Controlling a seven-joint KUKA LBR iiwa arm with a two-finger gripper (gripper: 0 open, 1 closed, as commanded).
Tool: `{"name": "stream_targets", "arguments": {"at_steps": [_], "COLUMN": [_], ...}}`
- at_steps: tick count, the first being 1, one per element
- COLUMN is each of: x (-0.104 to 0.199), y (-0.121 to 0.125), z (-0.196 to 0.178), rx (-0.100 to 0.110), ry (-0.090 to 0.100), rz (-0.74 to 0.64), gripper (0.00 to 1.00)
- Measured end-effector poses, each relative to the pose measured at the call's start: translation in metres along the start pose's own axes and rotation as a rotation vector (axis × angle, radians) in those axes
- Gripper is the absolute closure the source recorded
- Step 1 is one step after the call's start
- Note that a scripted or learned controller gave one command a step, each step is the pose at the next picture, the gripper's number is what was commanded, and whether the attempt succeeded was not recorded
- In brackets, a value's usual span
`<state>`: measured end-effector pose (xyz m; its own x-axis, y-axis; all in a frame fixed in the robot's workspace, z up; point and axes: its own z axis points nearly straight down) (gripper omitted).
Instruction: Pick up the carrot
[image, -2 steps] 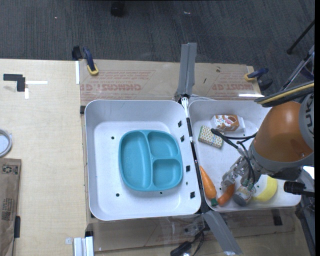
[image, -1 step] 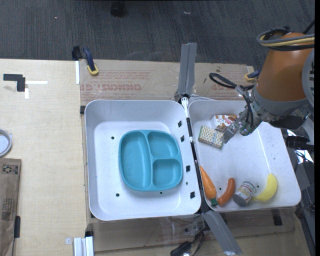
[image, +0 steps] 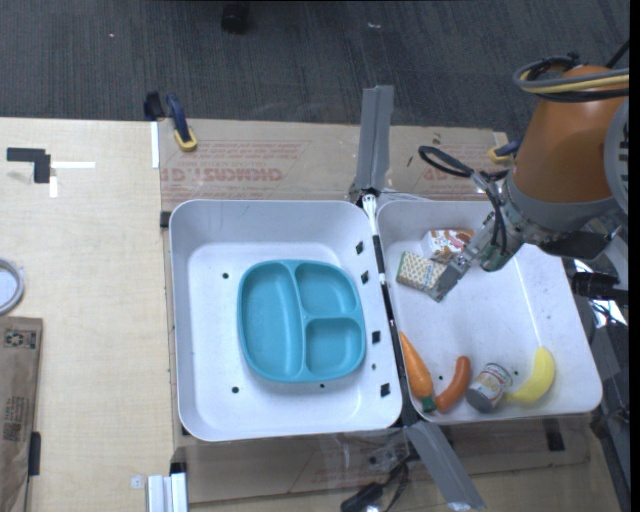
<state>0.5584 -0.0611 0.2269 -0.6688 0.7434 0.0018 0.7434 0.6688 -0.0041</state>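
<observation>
The orange carrot (image: 415, 367) lies in the right bin (image: 560, 300), against its left wall near the front, green end pointing to the front. My gripper (image: 448, 282) hangs over the back left part of that bin, well behind the carrot. Its tip is next to a small patterned box (image: 417, 270), and whether it touches the box cannot be made out.
Beside the carrot lie a reddish sausage (image: 453, 384), a small can (image: 487, 388) and a banana (image: 537, 376). A white and red packet (image: 447, 242) sits behind the gripper. The left bin (image: 200, 300) holds a blue divided plate (image: 300, 320).
</observation>
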Motion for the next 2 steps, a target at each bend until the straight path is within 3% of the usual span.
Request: {"name": "stream_targets", "arguments": {"at_steps": [1, 2], "x": [0.053, 0.082], "y": [-0.024, -0.034], "z": [0.04, 0.039], "rx": [0.001, 0.0], "ry": [0.003, 0.002], "rz": [-0.29, -0.327], "gripper": [0.0, 0.0]}}
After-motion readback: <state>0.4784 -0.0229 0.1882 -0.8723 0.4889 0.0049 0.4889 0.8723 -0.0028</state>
